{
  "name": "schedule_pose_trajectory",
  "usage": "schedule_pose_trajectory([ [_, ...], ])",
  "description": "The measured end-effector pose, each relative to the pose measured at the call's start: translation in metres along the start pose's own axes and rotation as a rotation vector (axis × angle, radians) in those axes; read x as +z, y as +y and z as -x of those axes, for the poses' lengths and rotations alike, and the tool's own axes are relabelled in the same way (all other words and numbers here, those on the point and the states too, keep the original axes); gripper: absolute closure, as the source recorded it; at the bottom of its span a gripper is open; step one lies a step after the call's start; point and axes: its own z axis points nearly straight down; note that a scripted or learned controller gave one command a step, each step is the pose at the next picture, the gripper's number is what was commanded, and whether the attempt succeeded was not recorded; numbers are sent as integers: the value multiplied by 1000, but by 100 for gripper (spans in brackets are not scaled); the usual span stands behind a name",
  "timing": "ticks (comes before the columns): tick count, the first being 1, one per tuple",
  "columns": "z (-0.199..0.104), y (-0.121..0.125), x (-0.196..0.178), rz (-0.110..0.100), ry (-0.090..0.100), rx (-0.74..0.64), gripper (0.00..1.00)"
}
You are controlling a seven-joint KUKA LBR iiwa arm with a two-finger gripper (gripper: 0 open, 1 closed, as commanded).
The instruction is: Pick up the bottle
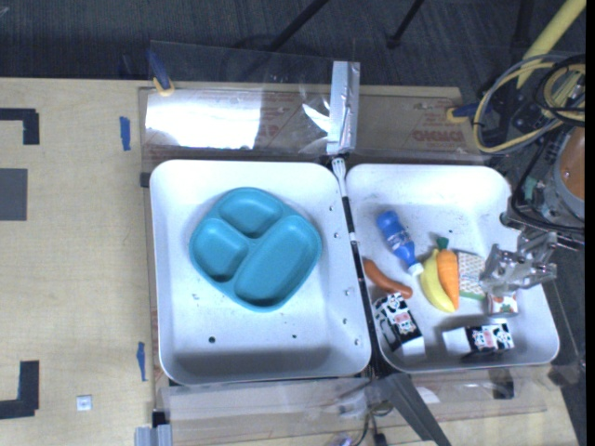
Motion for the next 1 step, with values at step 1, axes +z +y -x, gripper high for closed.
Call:
schedule_pose_trajectory([
  [1,-49,-27,39,6,1,-241,100],
])
